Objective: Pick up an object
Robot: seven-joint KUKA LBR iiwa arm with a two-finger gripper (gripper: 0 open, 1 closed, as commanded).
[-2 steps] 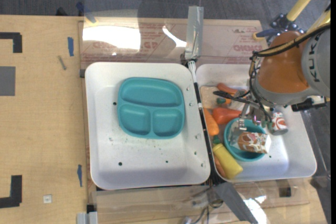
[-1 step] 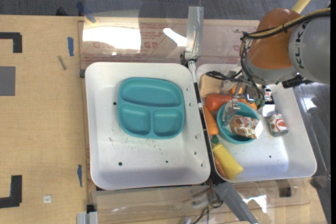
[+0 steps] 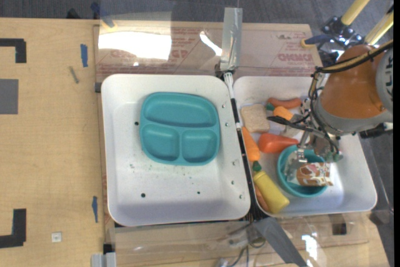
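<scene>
Since the pickable stuff is all piled in the right bin (image 3: 362,194), the arm is over there, its gripper (image 3: 310,150) hanging right above the teal bowl (image 3: 289,179). Can't tell if it's open or shut, too much clutter. Inside that bowl sits a small brownish packet (image 3: 314,176) with red and white print, looks crinkly. The left bin (image 3: 125,197) carries a teal divided plate (image 3: 180,128), well apart from the arm.

Faint red print runs upside down across the cardboard sheet (image 3: 275,47) behind the bins, too blurred to make out.
</scene>
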